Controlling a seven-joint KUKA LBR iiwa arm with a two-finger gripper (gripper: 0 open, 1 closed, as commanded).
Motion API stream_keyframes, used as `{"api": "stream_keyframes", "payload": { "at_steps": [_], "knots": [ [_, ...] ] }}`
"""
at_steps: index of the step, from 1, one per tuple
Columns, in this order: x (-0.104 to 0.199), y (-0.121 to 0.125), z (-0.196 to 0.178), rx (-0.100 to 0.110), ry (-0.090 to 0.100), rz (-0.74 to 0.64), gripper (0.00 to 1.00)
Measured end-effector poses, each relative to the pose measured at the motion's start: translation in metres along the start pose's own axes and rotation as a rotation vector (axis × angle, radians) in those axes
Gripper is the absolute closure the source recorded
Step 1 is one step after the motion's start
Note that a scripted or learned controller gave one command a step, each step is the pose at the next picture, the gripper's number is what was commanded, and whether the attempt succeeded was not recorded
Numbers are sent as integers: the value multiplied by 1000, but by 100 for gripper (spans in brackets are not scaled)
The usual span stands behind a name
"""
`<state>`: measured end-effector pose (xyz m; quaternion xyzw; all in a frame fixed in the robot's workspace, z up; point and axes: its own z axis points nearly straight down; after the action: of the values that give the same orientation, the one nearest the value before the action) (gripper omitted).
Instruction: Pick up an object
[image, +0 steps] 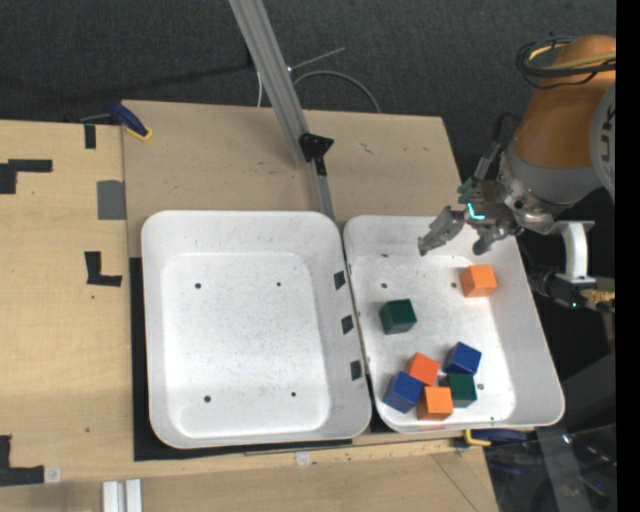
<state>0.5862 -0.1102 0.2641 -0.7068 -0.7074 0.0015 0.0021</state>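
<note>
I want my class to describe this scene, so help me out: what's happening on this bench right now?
A grey and orange robot arm reaches in from the right, its gripper open above the far end of the right bin and holding nothing. That bin holds seven small blocks: an orange block nearest the gripper, a green block on its own near the middle, and a cluster of blue, orange and green ones at the near end. The left bin sits alongside. No block has been picked up yet.

Slanted overhead view of both bins (160, 240)
</note>
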Motion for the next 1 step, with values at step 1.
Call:
{"api": "stream_keyframes", "payload": {
  "at_steps": [1],
  "knots": [
    [0,1,-2,-4,-1,-1,0]
  ]
}}
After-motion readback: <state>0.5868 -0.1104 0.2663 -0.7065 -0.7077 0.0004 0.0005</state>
